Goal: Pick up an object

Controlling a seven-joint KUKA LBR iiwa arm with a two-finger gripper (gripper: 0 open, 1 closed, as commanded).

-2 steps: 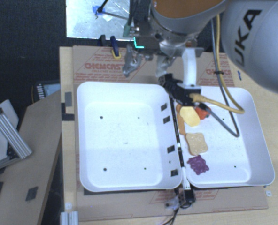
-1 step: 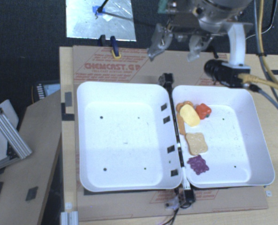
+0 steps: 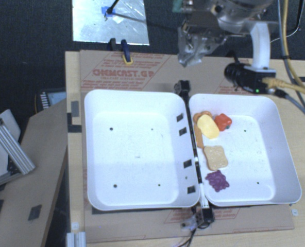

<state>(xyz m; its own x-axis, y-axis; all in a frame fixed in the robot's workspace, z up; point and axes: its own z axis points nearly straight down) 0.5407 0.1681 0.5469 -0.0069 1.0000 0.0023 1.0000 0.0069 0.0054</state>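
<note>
Gripper (image 3: 190, 53) high behind bins, opening not clear | toys (image 3: 213, 144) all in right bin (image 3: 276, 138) | pick not begun

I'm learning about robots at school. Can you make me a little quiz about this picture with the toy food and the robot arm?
1. True or false: the toy foods lie in the right bin.
2. Which item lies nearest the camera? A) purple grapes B) yellow piece C) red-orange piece
3. Fill in: the slice of toast lies between the yellow piece and the ____.

The pincer hangs above the cardboard behind the bins, away from the food.

Key: 1 true; 2 A; 3 purple grapes.
</note>
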